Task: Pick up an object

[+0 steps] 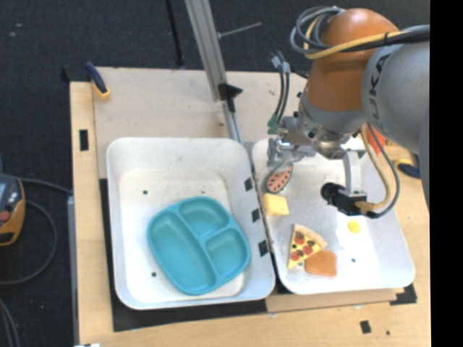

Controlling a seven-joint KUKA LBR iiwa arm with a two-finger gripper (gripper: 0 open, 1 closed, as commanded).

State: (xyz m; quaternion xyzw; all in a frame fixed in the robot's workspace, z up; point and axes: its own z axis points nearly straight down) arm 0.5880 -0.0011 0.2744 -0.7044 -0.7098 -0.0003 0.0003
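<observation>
Positioned over the upper left corner of the right bin [376,262], close to the divide between the two bins: gripper [281,166], hanging from the grey arm [401,85] below its orange band [347,56]. Finger spread: cannot tell, since the wrist body hides the tips from above. Directly beneath the gripper, touching or overlapping it in this view: a reddish-brown oval toy with pale specks [279,180], tilted, lower end toward the left bin [130,194]. Whether clamped or merely lying under the tips: cannot tell. Just below the oval toy: a pale yellow block [275,206], flat on the bin floor, apart from the gripper. Further down: a toy pizza slice [303,246] with red and dark toppings, touching an orange lump [321,265]. Near the right side: a small yellow piece [354,227]. In the left bin: a teal divided plate [199,244] with three compartments, well apart from the gripper.
</observation>
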